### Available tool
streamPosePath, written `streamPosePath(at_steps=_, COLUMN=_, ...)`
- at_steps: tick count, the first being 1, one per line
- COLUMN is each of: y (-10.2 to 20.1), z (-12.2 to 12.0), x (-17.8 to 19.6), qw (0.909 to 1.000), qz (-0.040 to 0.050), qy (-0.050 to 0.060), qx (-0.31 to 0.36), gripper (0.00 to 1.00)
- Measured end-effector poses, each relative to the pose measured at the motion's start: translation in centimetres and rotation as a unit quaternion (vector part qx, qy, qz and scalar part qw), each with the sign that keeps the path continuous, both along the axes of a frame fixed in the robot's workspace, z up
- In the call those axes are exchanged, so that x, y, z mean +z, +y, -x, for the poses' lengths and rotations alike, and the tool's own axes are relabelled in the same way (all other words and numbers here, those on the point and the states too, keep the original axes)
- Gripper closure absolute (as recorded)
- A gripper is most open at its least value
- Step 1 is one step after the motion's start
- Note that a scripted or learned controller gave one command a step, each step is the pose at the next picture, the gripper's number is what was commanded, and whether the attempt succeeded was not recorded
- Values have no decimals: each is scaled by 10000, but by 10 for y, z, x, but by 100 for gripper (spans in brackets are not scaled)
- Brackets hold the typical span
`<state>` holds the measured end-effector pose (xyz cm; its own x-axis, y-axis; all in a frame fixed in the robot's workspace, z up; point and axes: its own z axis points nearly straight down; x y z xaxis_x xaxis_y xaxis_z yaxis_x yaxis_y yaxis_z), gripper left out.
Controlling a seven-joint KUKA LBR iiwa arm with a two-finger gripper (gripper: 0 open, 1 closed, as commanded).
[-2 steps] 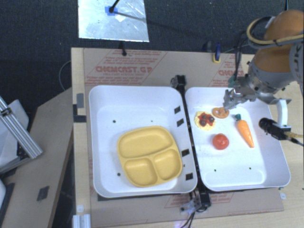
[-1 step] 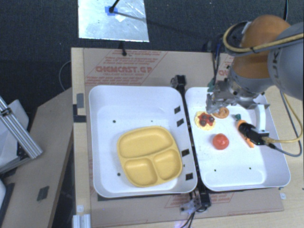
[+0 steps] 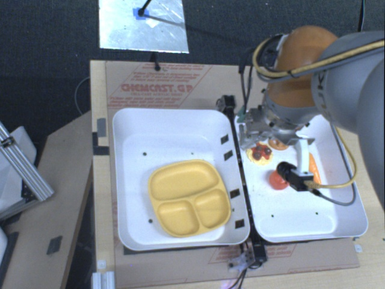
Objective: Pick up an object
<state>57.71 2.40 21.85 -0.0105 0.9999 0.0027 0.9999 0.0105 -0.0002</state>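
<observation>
My gripper (image 3: 260, 138) reaches down into the right bin (image 3: 301, 221) near its left wall, under the orange-banded wrist. Directly below it lies a small round piece with dark and red spots, like a toy pizza (image 3: 260, 153). A red tomato-like toy (image 3: 278, 180) sits a little further toward the front. An orange carrot (image 3: 313, 168) lies at the right of these, partly behind a black part of the arm's cabling. The arm's body hides the gripper's tips.
The left bin (image 3: 129, 137) holds a yellow divided tray (image 3: 189, 196). A black divider strip (image 3: 237, 173) runs between the two bins. A yellow cable (image 3: 337, 185) loops over the right bin. A shiny metal sheet (image 3: 143, 17) lies beyond the bench.
</observation>
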Motion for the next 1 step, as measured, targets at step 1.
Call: streamPosePath(at_steps=1, y=47, z=5, x=-4, qw=10000, qz=1, qy=0, qx=-2, gripper=100)
